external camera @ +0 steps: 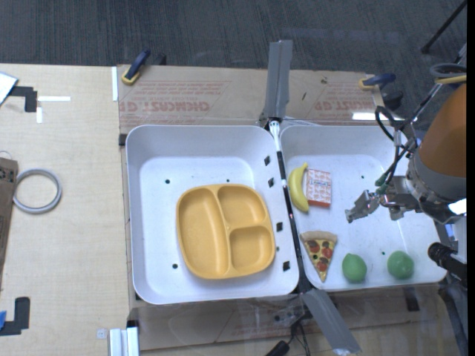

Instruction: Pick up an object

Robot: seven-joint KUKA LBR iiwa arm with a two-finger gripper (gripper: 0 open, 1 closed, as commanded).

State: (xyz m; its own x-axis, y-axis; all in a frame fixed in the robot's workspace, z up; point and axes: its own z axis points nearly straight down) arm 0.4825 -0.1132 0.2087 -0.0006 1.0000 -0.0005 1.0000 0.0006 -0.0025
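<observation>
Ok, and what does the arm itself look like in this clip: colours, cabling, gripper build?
The arm reaches in with an orange band above a grey wrist. Black cables loop along it, with a thin green wire near the wrist. The gripper is a small, bare grey-metal two-finger unit.

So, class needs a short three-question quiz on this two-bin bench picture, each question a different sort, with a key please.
1. True or false: the yellow divided plate lies in the right bin.
2. Which lies nearest the gripper? A) banana B) pizza slice C) red-and-white card
3. How many green balls, such as this one, lie in the right bin?

Key: 1 false, it lies in the left bin; 2 C; 3 two.
</observation>
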